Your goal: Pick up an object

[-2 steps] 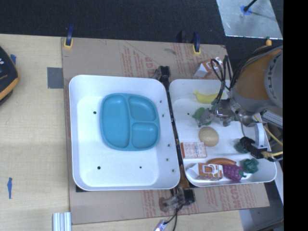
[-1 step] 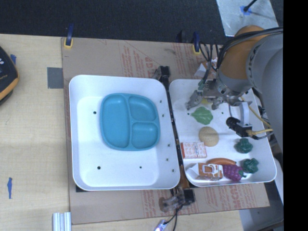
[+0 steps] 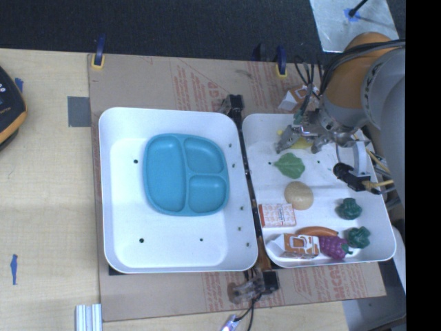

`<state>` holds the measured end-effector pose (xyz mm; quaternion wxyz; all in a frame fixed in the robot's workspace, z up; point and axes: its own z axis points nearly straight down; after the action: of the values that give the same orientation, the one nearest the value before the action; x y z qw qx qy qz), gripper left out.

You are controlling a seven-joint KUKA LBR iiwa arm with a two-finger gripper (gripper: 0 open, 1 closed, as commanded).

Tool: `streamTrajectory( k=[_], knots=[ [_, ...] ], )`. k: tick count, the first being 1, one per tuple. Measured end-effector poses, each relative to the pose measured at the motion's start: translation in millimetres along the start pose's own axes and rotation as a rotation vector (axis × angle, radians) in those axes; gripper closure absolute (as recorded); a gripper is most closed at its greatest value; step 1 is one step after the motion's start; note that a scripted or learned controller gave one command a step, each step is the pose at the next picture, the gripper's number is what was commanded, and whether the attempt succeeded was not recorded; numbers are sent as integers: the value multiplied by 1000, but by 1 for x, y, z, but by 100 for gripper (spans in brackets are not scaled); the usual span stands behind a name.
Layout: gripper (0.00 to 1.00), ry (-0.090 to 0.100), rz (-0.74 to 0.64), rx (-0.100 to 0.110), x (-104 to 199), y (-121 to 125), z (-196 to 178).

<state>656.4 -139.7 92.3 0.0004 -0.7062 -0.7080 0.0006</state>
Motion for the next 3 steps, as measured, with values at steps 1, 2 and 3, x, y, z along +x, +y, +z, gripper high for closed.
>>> streamTrajectory(
  k=[1, 2, 3],
  knots=[
    [0, 0, -1, 3, 34, -71, 1],
    [0, 0, 1, 1, -1, -34, -4],
    [100, 0, 1, 2, -2, -34, -14]
  ],
)
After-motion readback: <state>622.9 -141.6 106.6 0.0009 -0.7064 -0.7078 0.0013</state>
